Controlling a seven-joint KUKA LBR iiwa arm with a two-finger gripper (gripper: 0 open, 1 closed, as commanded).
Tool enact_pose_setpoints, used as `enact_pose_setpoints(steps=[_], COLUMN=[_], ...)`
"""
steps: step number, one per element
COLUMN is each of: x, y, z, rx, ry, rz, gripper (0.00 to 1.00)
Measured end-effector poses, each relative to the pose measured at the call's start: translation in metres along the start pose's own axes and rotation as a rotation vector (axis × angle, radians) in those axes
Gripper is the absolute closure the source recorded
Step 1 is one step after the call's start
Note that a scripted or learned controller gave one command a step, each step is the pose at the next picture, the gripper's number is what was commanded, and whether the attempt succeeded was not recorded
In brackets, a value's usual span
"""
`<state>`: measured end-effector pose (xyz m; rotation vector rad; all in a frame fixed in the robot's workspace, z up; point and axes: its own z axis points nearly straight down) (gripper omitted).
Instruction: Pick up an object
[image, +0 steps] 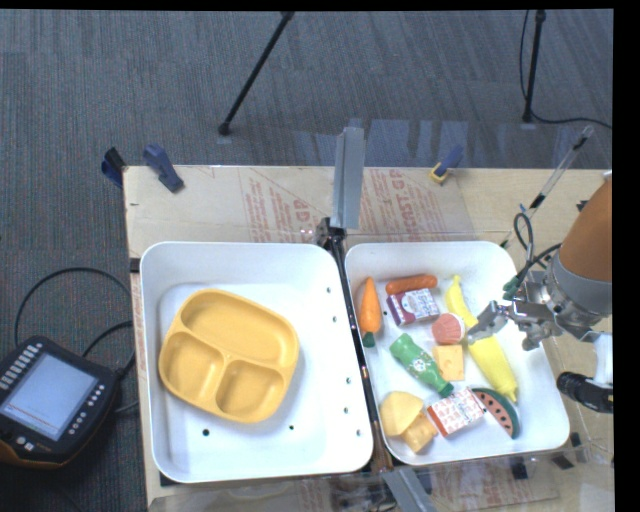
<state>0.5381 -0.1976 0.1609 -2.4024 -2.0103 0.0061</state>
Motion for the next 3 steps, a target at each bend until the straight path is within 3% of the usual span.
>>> enact_pose_setpoints(steps=[1, 2, 3], x=[0.001, 0.0, 0.098], y=[0.024, 0.024, 0.052], z=[0.076, 0.066, -0.088], rx=[0.0, 0.0, -0.017], ry=[0.005, 0.003, 0.001], rz=[0.051, 0.051, 0.17], gripper=[0.0, 1.0, 1.0])
